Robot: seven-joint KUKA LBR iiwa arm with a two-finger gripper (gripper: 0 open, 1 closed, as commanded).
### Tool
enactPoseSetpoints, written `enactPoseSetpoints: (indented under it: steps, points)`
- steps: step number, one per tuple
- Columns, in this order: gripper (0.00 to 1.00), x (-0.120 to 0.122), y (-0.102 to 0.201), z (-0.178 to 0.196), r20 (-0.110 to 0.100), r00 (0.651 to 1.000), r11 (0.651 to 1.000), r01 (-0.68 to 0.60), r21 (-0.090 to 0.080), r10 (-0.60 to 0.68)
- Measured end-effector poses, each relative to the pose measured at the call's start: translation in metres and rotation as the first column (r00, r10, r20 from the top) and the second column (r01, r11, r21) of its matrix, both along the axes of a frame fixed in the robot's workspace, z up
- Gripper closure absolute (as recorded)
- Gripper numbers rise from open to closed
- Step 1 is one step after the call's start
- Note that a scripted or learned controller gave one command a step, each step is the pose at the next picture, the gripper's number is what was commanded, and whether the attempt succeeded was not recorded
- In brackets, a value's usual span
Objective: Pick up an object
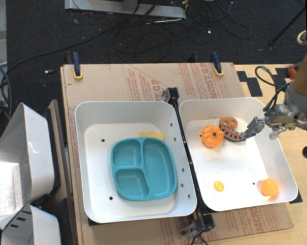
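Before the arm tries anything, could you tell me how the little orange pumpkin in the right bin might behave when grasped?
The pumpkin looks round and glossy, so it may slip or roll from a pinch. It seems to touch the brown ring, which could shift too. The claw sits close beside it.

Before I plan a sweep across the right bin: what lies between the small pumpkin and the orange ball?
In the camera view, only bare white bin floor separates the pumpkin from the orange ball.

- One fixed camera is looking down at a slant from above the tabletop.
- It is sitting far enough back to be taking in both white bins, the left bin and right bin, plus surrounding floor.
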State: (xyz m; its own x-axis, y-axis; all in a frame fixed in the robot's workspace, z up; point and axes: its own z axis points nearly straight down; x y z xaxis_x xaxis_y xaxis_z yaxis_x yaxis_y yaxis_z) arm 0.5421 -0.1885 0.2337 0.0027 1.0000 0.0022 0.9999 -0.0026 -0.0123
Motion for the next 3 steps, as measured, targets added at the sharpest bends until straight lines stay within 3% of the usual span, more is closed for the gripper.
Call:
enactPoseSetpoints:
  steps: [1, 3]
  points:
    - [0.00, 0.003, 0.000, 0.007, 0.012, 1.000, 1.000, -0.003, -0.003, 0.003]
    - [0.00, -0.007, -0.003, -0.099, 0.009, 1.000, 1.000, 0.000, -0.002, 0.000]
